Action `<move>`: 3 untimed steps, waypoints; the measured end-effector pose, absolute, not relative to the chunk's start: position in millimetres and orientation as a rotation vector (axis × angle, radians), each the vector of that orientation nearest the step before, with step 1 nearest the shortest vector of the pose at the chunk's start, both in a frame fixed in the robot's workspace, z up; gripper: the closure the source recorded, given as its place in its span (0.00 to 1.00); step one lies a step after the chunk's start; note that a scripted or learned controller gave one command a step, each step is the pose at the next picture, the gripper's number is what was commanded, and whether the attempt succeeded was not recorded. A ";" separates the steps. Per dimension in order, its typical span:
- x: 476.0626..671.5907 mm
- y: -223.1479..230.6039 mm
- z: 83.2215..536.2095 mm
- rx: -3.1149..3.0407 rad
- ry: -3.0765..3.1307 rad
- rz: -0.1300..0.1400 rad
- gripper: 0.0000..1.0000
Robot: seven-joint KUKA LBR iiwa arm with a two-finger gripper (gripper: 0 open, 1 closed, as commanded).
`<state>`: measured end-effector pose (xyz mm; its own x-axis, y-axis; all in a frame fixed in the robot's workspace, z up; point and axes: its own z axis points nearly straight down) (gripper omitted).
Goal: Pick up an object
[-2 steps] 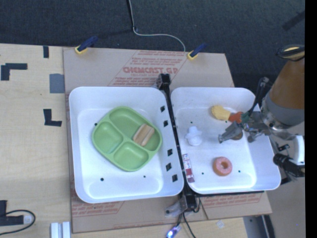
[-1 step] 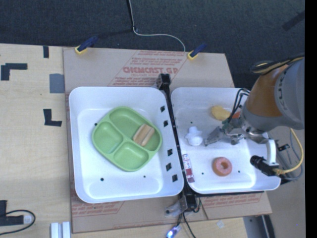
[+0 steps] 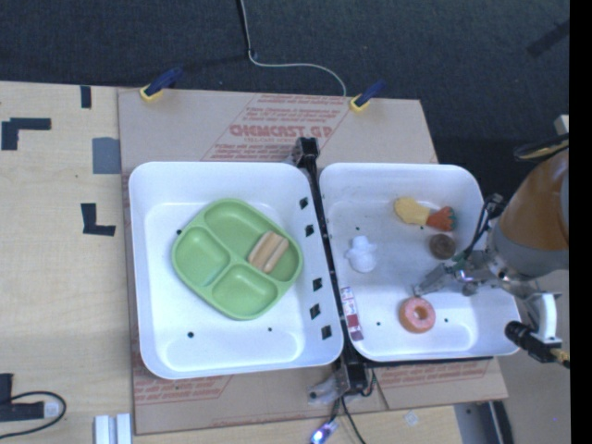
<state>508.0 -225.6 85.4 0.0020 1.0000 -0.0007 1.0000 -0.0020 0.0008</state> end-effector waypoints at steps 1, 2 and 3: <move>589.2 -222.4 85.5 2.212 2.223 0.003 0.00; 647.3 -222.6 85.0 2.214 2.223 0.002 0.00; 669.4 -222.5 84.5 2.219 2.224 0.001 0.00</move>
<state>669.4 -222.5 84.5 -0.0023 1.0000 0.0005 1.0000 0.0023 0.0005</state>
